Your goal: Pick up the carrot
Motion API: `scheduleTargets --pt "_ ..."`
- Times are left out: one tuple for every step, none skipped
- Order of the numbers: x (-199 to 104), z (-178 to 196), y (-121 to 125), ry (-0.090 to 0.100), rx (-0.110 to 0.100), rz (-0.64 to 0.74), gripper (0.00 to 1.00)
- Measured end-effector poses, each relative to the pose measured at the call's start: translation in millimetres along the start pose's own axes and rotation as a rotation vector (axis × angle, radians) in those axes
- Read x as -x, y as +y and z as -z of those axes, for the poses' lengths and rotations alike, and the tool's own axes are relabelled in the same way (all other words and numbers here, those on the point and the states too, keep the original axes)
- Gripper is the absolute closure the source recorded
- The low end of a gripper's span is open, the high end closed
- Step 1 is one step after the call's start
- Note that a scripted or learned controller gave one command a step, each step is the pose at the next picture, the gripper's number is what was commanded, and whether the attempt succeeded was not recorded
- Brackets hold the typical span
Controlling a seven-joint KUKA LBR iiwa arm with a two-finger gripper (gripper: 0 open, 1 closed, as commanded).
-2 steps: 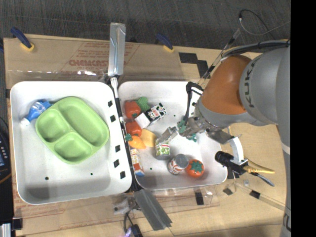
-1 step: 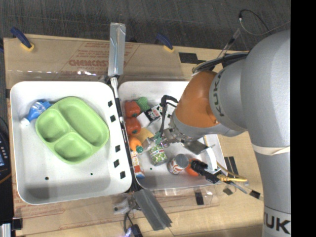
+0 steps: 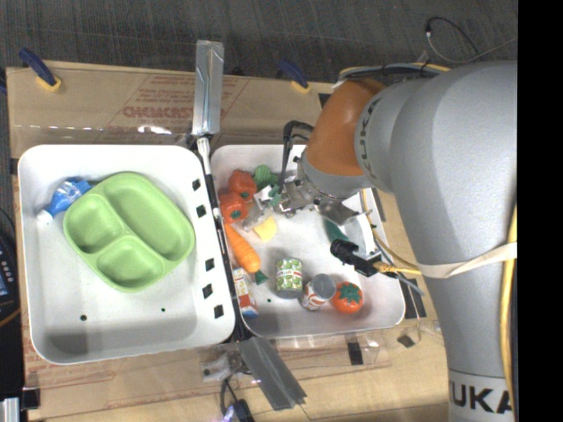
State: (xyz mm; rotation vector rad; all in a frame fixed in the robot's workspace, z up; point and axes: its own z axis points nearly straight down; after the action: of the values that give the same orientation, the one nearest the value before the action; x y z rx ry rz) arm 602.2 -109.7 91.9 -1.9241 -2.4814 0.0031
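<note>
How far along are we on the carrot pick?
Done: nothing yet. The carrot lies loose by the left wall of the right bin, beside the yellow block. In hand: the gripper is down in that bin, above and right of the carrot, not over it. Left: move over, grasp and lift.

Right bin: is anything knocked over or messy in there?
Yes, a bit. In the right bin, the small can lies tipped beside the upright green-labelled one, and the carrot sits jammed slantwise along the left wall. Nothing looks spilled or broken.
</note>
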Motion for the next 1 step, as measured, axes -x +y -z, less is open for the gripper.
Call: scheduleTargets --pt "-16.9 -0.9 -13.4 0.001 -0.002 -0.038 0.00"
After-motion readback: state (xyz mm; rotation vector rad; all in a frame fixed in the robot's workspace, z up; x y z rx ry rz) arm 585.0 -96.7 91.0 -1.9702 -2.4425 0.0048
